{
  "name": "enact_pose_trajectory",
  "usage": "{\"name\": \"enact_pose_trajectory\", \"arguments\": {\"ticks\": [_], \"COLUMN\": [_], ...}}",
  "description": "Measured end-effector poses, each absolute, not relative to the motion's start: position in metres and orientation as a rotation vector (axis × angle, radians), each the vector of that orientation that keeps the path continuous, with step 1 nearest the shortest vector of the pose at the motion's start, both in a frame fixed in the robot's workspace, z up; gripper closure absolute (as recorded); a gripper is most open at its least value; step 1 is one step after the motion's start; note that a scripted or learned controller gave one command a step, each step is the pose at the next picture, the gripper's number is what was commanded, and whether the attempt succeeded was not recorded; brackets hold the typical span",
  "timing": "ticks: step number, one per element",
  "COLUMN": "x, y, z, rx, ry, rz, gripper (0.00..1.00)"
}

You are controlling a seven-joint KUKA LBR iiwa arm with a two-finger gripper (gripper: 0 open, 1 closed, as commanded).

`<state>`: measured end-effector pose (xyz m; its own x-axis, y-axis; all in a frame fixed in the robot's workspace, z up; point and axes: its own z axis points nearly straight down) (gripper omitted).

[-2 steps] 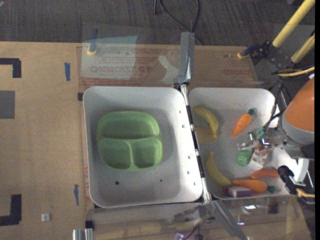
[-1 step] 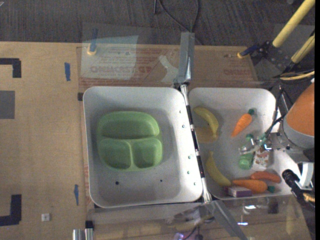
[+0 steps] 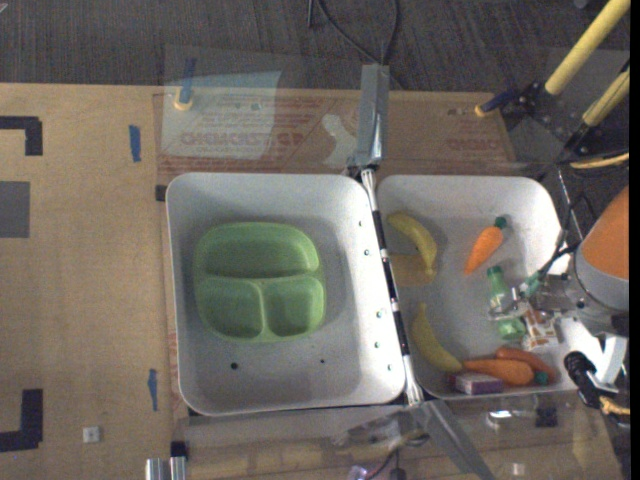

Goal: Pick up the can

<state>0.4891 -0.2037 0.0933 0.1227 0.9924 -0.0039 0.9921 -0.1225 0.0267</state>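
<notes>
- Can (image 3: pixel 497 290), the green one, is what we're looking at: it's lying in the right bin (image 3: pixel 452 190), toward the bin's right side, just below the upper carrot (image 3: pixel 482 248).
- We're seeing the jaws (image 3: pixel 528 303) sitting right at the can, on its right, but honestly we can't tell if they're spread or pinching anything, it's too cluttered and blurry there.
- We're noticing the arm (image 3: pixel 610 258) coming in from the right edge with its orange band showing.
- We're also spotting two bananas (image 3: pixel 416 240) along the right bin's left side, one above the other.
- Two more carrots (image 3: pixel 500 370) are lying near the bottom of that bin, with a purple box (image 3: pixel 482 385) just beneath them.
- Left bin (image 3: pixel 190 298) is carrying a green divided plate (image 3: pixel 260 280).
- Both bins are sitting on the tan worktop (image 3: pixel 80 268).
</notes>
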Motion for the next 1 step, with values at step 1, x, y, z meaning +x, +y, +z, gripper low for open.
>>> {"name": "enact_pose_trajectory", "arguments": {"ticks": [1], "x": [0.4887], "y": [-0.2055], "z": [0.1027], "rx": [2.339], "ry": [2.060], "rz": [0.024], "gripper": [1.00]}}
